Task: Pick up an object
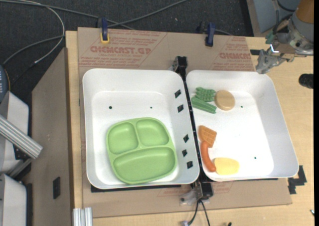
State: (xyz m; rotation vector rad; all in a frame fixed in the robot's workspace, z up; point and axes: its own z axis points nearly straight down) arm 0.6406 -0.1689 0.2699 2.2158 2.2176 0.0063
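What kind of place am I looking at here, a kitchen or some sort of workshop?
Most likely a robotics lab bench, not a kitchen. Two white bins sit clamped to a cardboard sheet, cables trail over the dark floor, and the food pieces and green divided plate look like plastic toys.

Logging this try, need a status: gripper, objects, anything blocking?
Gripper above right bin's far corner, holding nothing. Toy foods untouched in that bin. Green tray in left bin. Nothing blocking.

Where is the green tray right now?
The green tray lies in the left bin, toward its near edge, across the divider from the carrot in the right bin.
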